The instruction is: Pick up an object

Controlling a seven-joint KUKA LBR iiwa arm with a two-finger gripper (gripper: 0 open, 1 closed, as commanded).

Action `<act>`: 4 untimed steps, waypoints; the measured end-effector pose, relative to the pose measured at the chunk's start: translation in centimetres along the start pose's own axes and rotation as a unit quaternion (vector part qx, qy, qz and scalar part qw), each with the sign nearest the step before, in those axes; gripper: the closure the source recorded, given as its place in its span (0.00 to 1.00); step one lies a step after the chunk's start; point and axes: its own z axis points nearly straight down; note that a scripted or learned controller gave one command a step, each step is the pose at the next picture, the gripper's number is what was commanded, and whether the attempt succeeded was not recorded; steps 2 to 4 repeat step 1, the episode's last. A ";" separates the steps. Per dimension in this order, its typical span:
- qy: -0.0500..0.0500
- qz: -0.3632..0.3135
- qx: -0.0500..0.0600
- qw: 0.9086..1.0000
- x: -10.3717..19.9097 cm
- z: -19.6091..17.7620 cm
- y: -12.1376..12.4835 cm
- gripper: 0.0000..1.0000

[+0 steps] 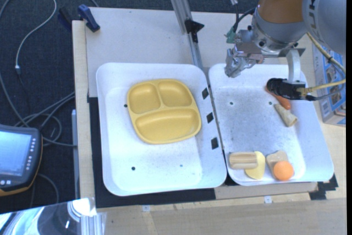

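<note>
At the lower right of the frame, against the near wall of the right white bin [316,135], sit a tan bread-like roll [242,160], a pale yellow wedge [255,171], a tan block [275,158] and a small orange ball [283,171]. They are packed tightly and probably light. The ball would likely roll, so the roll's long flat sides look the surest hold. Mid-right lie a beige cone-shaped piece [285,114] and a short orange piece [282,101]. A yellow divided plastic plate [163,110] fills the left white bin [110,135]. The gripper [234,65] hangs over the right bin's far corner. I cannot tell how open it is.
</note>
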 end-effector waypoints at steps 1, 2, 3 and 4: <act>0.000 0.000 -0.001 1.000 5.3 0.2 1.8 1.00; 0.000 0.000 -0.001 1.000 5.3 0.2 1.8 1.00; 0.000 0.000 -0.001 1.000 5.3 0.2 1.8 1.00; 0.000 0.000 -0.001 1.000 5.3 0.2 1.8 1.00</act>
